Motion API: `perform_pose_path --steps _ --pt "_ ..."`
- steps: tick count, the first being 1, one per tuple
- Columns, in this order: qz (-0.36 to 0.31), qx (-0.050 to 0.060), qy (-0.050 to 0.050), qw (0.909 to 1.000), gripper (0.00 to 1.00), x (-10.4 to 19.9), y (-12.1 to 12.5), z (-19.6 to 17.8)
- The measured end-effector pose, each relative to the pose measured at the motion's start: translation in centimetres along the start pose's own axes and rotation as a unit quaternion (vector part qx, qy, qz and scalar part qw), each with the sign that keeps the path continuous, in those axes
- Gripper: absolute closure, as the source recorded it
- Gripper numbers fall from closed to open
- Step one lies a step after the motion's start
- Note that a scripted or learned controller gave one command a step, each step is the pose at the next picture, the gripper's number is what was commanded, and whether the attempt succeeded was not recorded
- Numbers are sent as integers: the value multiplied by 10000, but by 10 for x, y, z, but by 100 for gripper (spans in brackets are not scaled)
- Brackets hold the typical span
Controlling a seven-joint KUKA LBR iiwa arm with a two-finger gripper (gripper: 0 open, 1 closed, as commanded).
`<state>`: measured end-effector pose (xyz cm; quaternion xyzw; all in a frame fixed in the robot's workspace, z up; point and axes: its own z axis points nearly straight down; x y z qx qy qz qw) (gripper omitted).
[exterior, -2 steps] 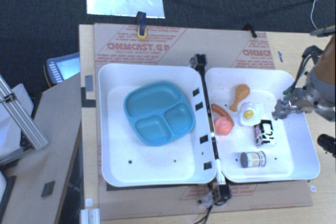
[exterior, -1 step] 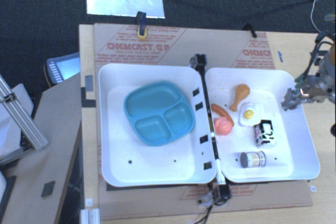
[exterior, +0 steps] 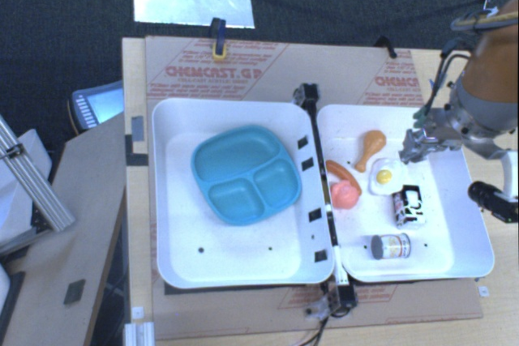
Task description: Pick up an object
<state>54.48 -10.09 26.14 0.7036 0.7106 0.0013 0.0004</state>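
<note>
Arm (exterior: 491, 73) slanting in from the right, pincer (exterior: 412, 147) just above fried egg (exterior: 386, 177), spread or pressed together unclear

A single robot arm enters from the right edge of the frame, in its upper right part, its broad orange band sitting highest and nearest the edge, with a grey wrist section just below and to the left of it. From that wrist the arm narrows leftward and slightly downward into a metal tool (exterior: 412, 147), which sits at the right of centre, a little above the frame's mid-height. Thin dark cables loop from the top of the arm down along its left side toward the wrist, and the tool's tip is too small and blurred to read.
</note>
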Motion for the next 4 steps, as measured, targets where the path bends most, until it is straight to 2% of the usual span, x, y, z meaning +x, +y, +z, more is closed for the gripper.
perform_pose_path --steps 2,3,4 --pt "-2 -3 5 10000 100 104 52 -2" --pt "4 3 1 10000 100 144 68 14" --pt "8 1 3 10000 100 188 100 30"
